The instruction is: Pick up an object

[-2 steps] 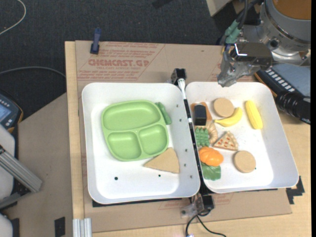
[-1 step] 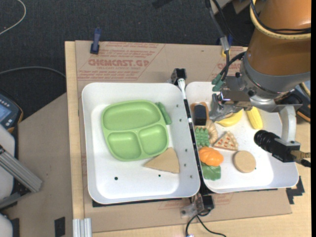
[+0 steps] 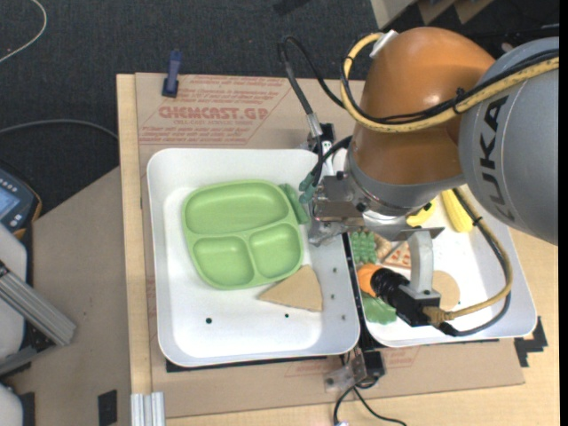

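Arm's orange band and grey wrist overhang the seam between the two bins and hide much of the right-hand one. Gripper (image 3: pixel 327 213) sits just beside the right edge of the green divided plate (image 3: pixel 241 233), level with the plate's upper compartment; it is masked by the wrist housing, so whether it is open, closed or clamped on anything cannot be told. No object can be confirmed in its grasp. The plate lies flat in the left bin (image 3: pixel 173 322), three compartments facing up. A tan wedge (image 3: pixel 295 291) lies flat just below the plate's lower right corner, touching or nearly touching its rim. Further right of the plate, beyond the seam, the right bin (image 3: pixel 513 302) holds several small items, part hidden: a leafy green piece (image 3: pixel 362 242), an orange piece (image 3: pixel 366 280) below it, a pizza-like slice (image 3: pixel 397 254), a tan disc (image 3: pixel 445 284) and a yellow piece (image 3: pixel 457 209) furthest from the plate. Above the plate, outside the bin, lies a printed brown board (image 3: pixel 213 109) with a blue clip (image 3: pixel 171 74) at its far edge.
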Controlling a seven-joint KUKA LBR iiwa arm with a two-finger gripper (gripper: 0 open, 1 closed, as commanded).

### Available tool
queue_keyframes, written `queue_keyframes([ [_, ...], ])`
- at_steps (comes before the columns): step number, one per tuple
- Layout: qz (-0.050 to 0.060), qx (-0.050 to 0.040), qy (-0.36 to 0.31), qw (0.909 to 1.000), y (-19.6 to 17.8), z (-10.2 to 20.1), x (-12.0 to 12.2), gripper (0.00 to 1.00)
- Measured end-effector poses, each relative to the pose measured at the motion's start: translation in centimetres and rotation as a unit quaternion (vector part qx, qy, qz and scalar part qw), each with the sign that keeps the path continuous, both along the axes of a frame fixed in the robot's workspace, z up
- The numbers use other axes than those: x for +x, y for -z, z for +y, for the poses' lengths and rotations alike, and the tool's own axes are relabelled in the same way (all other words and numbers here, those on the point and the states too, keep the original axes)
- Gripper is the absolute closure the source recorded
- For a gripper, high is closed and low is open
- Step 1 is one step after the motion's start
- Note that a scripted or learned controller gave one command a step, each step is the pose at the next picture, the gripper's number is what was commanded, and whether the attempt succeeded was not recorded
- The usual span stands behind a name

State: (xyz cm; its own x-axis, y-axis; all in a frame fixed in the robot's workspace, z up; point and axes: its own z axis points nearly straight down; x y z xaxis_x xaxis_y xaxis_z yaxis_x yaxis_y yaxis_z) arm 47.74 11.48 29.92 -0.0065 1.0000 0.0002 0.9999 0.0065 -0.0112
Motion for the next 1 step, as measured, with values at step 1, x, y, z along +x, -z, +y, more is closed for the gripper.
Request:
queue_keyframes([
  [1,-0.017,0.0015,0.005,0.9998,-18.79,-5.7,0.3,1.0],
])
